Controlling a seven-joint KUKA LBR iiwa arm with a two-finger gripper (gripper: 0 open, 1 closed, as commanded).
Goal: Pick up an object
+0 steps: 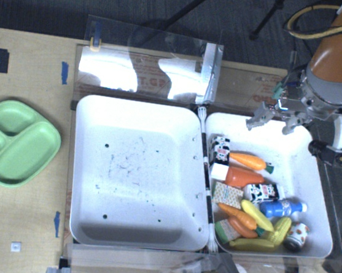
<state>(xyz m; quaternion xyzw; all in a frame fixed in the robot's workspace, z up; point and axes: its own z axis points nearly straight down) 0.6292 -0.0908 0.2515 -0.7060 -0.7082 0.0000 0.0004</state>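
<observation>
The fingers (279, 122) are spread and empty above the right bin's (321, 182) far rim; the toy carrot (249, 161) lies below them, toward the near edge, long axis crosswise.

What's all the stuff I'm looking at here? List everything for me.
Left bin: one, white, centre of the bench.
Right bin: one, white, beside it, holding the toys.
Carrots: three or so, orange, right bin.
Cow-print cartons: two, black and white, right bin.
Bottle: one, blue, right bin.
Bananas: two or so, yellow, near edge of right bin.
Divided plate: one, green, far left on the bench.
Clear panel: one, behind the left bin.
Arm: one, orange and grey, upper right.
Gripper: one, grey, open, above the right bin's far edge.
</observation>
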